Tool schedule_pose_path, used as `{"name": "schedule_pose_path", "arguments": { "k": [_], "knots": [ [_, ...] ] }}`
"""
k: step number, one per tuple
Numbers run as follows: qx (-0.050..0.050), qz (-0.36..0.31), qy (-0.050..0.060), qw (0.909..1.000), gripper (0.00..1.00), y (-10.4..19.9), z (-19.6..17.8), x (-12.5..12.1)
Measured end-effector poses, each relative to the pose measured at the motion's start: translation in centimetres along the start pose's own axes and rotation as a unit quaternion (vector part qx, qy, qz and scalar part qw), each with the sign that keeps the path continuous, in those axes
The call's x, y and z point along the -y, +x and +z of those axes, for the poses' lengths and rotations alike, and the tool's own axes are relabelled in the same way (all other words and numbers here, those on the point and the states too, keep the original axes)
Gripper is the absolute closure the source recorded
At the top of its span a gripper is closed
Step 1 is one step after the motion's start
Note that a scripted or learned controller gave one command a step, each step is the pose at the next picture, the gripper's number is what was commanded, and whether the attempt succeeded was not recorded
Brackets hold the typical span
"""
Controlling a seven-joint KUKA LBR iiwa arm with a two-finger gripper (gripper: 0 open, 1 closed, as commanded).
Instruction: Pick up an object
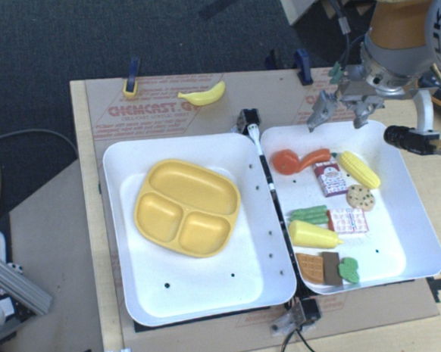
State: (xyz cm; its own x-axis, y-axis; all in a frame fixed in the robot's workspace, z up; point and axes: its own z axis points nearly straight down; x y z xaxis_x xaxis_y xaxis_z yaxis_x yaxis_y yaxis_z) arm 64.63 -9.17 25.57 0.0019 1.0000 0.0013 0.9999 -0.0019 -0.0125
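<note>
Toward the right bin's [416, 194] far end lies the corn cob [359, 169], long axis slanting from far-left to near-right. Above the far rim hangs the gripper [345, 116], fingers spread and empty: the approach step, I judge. Next it must descend, straddling the cob crosswise.

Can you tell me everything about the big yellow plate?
The yellow plate looks like smooth plastic, rounded like a soft-cornered oval, and it is split into three hollow sections: one long one along the far side and two smaller ones nearer the camera. All three sections have nothing in them. It lies flat, turned a bit at a slant, in the left white bin, resting on the bin's floor. Nothing else touches it.
</note>
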Motion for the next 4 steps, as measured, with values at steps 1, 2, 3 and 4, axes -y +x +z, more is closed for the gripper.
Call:
{"name": "schedule_pose_path", "arguments": {
  "k": [1, 2, 3, 4],
  "knots": [
    [0.001, -0.001, -0.007, 1.0, 0.0, 0.0, -0.8, -0.2],
    [0.0, -0.001, -0.003, 1.0, 0.0, -0.2, 3.6, -0.6],
    [0.0, -0.001, -0.003, 1.0, 0.0, -0.4, 8.4, -1.5],
    [0.0, 0.0, -0.004, 1.0, 0.0, -0.5, 12.6, -1.6]
  ]
}}
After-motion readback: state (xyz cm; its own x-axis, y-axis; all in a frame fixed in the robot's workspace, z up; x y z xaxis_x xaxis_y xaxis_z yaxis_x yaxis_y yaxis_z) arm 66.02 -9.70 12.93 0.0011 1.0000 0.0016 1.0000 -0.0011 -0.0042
